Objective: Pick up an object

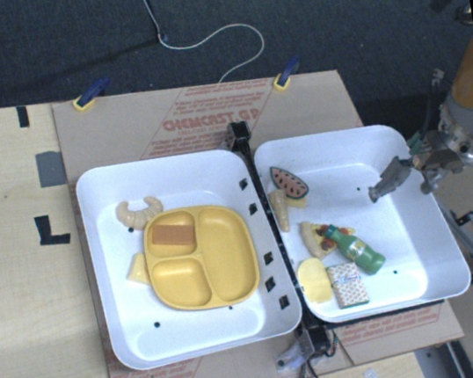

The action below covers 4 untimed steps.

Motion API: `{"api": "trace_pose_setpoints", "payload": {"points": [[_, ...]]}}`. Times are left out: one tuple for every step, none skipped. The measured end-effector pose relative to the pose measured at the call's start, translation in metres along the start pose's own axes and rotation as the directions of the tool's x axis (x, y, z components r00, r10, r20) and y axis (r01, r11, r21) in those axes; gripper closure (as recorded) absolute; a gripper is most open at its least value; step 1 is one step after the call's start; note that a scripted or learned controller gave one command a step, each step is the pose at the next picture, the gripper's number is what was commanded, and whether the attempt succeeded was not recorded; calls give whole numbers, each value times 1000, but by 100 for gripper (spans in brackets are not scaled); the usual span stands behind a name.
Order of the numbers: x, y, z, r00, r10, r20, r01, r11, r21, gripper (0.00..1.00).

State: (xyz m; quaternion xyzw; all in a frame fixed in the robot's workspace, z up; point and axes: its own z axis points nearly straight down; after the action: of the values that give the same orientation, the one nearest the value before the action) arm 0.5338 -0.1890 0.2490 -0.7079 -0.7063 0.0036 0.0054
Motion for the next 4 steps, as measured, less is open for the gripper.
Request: {"api": "trace_pose_setpoints", "payload": {"points": [[0,2,-6,1000,-3,3,3,1000,-11,0],[0,4,38,1000,-3,2,3,1000,-7,0],[11,-1,90,1000,-4,1,4,1000,-5,0],[12,-4,154,1000,-4,1,4,1000,-6,0]]}}
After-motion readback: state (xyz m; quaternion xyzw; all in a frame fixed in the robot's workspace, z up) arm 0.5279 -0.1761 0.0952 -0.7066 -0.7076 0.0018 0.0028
